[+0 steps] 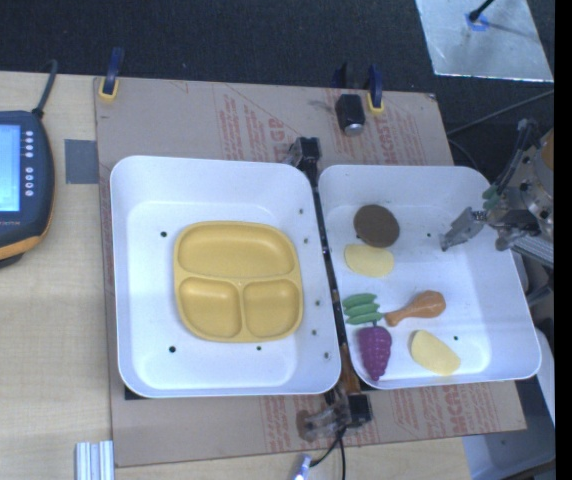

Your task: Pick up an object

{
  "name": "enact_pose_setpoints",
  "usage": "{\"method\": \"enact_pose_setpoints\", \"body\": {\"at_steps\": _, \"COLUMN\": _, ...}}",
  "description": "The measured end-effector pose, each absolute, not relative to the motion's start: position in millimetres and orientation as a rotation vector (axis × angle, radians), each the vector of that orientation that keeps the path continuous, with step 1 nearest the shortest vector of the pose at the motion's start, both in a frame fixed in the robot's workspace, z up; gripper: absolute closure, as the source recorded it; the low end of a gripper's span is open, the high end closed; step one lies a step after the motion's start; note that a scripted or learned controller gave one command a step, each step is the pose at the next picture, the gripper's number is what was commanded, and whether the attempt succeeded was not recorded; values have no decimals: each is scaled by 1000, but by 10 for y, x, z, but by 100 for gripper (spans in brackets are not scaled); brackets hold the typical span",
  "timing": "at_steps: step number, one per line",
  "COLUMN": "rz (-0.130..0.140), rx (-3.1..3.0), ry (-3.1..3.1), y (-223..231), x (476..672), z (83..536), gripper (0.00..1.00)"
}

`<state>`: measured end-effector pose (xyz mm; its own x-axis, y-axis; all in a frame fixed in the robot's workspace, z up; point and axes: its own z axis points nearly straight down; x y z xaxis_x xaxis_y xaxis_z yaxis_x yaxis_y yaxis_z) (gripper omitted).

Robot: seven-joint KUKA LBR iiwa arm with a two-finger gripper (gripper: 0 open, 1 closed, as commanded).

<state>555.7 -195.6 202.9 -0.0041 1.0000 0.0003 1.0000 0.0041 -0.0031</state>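
Note:
The right bin (pixel 506 298) holds several toy foods. A brown round patty (pixel 376 225) lies at its upper left, with a pale yellow oval piece (pixel 368 260) just below it. Lower down are green pea pods (pixel 360 307), a brown drumstick (pixel 416 309), purple grapes (pixel 373 348) and a yellow wedge (pixel 434 352). My gripper (pixel 484 234) hangs over the bin's upper right part, right of the patty and apart from every item. It is open, and nothing sits between its fingers.
A yellow divided plate (pixel 238 278) lies in the left bin (pixel 136 268). A teach pendant (pixel 1 188) rests on the bench at the far left. Clamps (pixel 351 113) stand at the cardboard's back edge, above the bins.

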Motion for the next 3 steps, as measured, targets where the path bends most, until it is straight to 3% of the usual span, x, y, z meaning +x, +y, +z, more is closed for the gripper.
{"method": "enact_pose_setpoints", "body": {"at_steps": 1, "rz": 4, "rx": -2213, "ry": -2225, "y": -1531, "x": 4980, "z": 931, "gripper": 0}}
{"method": "enact_pose_setpoints", "body": {"at_steps": 2, "rz": 6, "rx": -2210, "ry": -2228, "y": -1542, "x": 4984, "z": 1034, "gripper": 100}}
{"method": "enact_pose_setpoints", "body": {"at_steps": 3, "rz": 1, "rx": -2215, "ry": -2224, "y": -496, "x": 5516, "z": 1920, "gripper": 100}}
